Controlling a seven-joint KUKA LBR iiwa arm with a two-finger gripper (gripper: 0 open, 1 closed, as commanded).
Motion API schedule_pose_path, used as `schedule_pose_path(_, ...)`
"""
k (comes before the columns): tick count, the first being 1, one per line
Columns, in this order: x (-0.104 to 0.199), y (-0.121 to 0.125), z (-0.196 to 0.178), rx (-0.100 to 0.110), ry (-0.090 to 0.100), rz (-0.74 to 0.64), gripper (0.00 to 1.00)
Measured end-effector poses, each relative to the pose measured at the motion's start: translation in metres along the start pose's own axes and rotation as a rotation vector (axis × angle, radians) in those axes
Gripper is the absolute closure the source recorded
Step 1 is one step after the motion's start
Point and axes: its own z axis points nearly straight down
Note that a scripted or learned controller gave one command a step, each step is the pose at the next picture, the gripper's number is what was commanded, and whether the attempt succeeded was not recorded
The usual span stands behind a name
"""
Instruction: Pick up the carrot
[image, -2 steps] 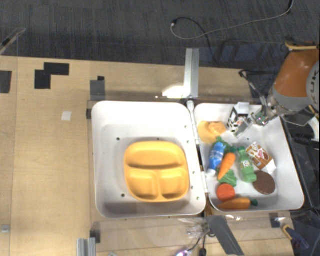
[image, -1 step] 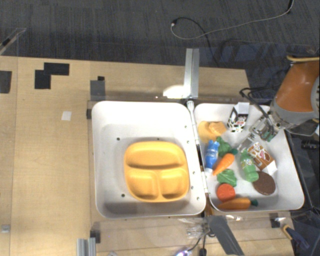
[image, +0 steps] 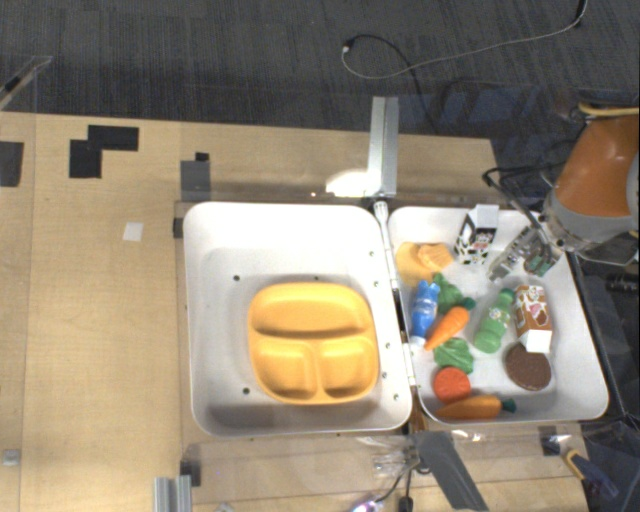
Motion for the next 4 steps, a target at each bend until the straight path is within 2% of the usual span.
schedule_pose_path(1,0.003,0.001,-0.064,0.008,0.005,0.400,1.00)
schedule_pose_path(2,0.003,0.001,-0.064,0.008,0.005,0.399,0.00)
schedule_pose_path(3,0.037,0.012,-0.027,0.007,0.010,0.008,0.00)
schedule_pose_path(4,0.034,0.027,0.027,0.007,0.009,0.111,0.00)
